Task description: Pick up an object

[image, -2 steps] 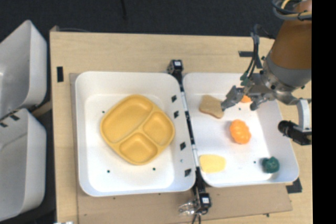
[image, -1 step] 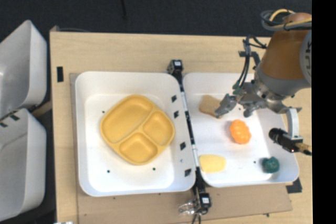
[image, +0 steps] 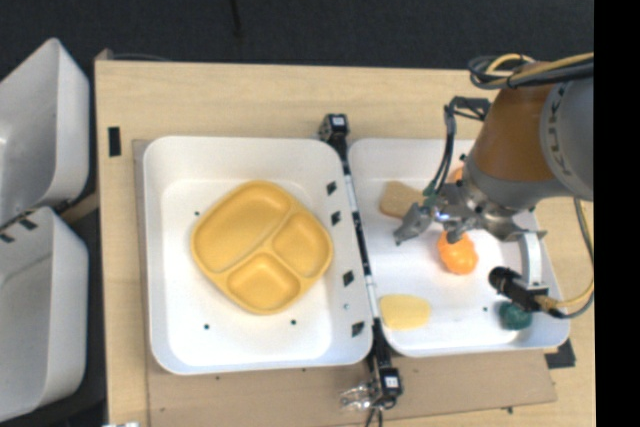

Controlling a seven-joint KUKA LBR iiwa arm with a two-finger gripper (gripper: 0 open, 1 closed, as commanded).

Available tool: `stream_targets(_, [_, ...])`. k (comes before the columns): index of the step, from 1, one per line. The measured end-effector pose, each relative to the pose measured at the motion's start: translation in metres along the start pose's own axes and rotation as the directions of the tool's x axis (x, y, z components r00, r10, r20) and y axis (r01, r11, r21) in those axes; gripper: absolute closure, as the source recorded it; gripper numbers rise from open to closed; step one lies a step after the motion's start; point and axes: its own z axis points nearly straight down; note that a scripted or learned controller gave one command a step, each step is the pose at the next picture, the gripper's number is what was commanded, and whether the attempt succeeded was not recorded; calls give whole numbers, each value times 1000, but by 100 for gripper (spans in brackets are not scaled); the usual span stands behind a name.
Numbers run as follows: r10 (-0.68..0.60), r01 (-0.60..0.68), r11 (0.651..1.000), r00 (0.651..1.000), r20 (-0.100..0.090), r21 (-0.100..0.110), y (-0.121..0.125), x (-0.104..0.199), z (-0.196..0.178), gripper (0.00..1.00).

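Wood desk [image: 120,245] carries two shallow white bins side by side. Left bin [image: 165,315] holds a yellow divided plate [image: 262,244], three compartments, sitting approx mid-bin. Right bin [image: 440,340] has the grey arm w/ orange band [image: 510,140] reaching in from the right, over its far half. Tool [image: 432,222] hangs low in the bin, between the tan block and the orange ball; can't tell how wide it's set. Tan block [image: 398,199] lies far-left in the right bin, just left of the tool. Orange ball [image: 458,255] sits just right of the tool, nothing gripping it. Pale yellow piece [image: 404,312] lies near-left corner, well apart from the tool. Small teal item [image: 514,316] near-right corner
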Motion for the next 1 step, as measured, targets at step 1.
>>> stream_targets(1, [0, 0, 1000, 1000, 0, -1, 0, -1, 53, 0])
